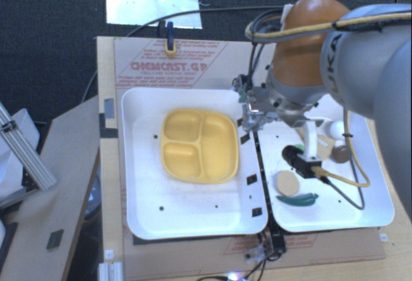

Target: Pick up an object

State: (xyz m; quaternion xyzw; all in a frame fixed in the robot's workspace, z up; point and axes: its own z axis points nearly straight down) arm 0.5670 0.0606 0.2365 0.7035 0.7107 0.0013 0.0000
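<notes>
My gripper [249,114] hangs low over the divider between the two bins, at the back, just right of the yellow plate's far corner. I see nothing held in it. In the right bin [360,209] lie a tan round disc [288,182] and, just in front of it, a dark green pepper-shaped object [298,199]. Further right, partly behind the arm, sit a white egg-like ball [337,128], a brown round object [341,155] and a pale tan piece [324,148].
A yellow divided plate [198,146] lies in the middle of the left bin [145,209]. The large grey arm with its orange band [309,22] covers the back of the right bin. A cardboard sheet [174,61] lies behind the bins.
</notes>
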